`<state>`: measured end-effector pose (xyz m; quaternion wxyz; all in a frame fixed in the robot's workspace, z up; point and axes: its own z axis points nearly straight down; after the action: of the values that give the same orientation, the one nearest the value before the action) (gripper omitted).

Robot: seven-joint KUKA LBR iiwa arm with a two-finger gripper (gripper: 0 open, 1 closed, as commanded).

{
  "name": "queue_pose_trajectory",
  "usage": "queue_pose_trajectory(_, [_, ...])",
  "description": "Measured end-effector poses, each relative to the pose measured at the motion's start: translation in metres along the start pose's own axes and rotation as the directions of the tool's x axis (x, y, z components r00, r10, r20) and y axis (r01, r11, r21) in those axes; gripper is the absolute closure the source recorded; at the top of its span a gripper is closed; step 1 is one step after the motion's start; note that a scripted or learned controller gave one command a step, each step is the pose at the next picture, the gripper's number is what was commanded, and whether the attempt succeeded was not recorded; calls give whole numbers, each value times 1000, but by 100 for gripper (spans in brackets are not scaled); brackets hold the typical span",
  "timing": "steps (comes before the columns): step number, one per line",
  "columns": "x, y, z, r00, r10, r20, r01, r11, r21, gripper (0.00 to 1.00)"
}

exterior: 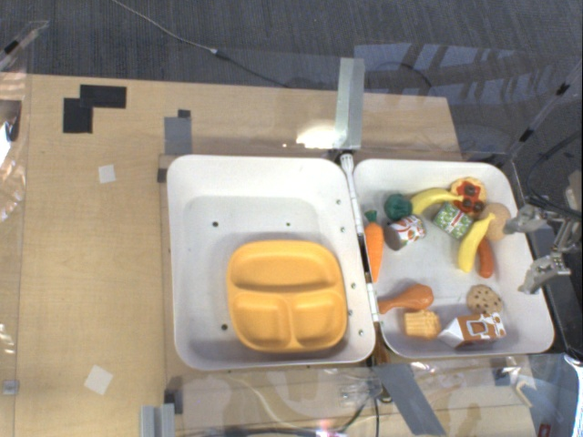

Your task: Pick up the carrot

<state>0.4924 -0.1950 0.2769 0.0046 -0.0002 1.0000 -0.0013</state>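
The carrot (pixel 373 249), orange with a small green top, lies lengthwise in the right bin (pixel 455 347) against its left wall, green end pointing to the back. My gripper (pixel 534 248) hovers at the right bin's right rim, far from the carrot. Its two metal fingers (pixel 526 218) are spread apart with nothing between them. Several toy foods lie between it and the carrot.
The left bin (pixel 200 244) holds a yellow divided plate (pixel 287 294). Around the carrot lie a small can (pixel 407 231), a green vegetable (pixel 397 207) and a drumstick (pixel 407 299). Further right are two bananas (pixel 474 241), a sausage (pixel 485 259), a cookie (pixel 483 299) and a carton (pixel 478 329).
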Motion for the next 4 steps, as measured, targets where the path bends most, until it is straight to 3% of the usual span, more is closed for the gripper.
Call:
queue_pose_trajectory(1, [-32,-10,184,998,61,7,-61,998,2,0])
queue_pose_trajectory(2, [-35,-9,172,998,55,15,-55,998,4,100])
queue_pose_trajectory(3, [-29,-10,163,990,-140,1,140,990,0,100])
queue_pose_trajectory(4, [0,-10,150,943,-334,-1,334,943,-2,100])
